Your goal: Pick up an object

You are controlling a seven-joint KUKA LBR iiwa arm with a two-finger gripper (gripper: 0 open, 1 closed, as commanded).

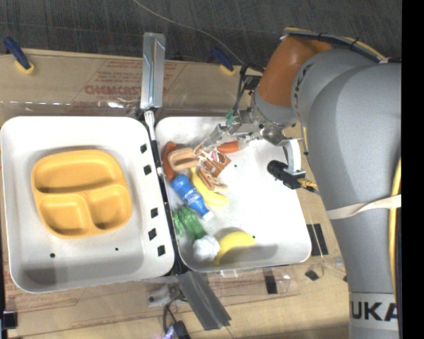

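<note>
Over right white bin (286, 221), grey arm's gripper (222, 138) low above orange-brown packet (213, 162), finger state cannot tell, blue bottle (191, 195) beside, yellow divided tray (80, 191) in left bin (21, 260)

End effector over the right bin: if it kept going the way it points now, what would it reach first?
The end effector points down and left toward the pile along the right bin's left side. First contact would probably be the red-and-white packet beside the hot dog, though depth is unclear from above.
</note>
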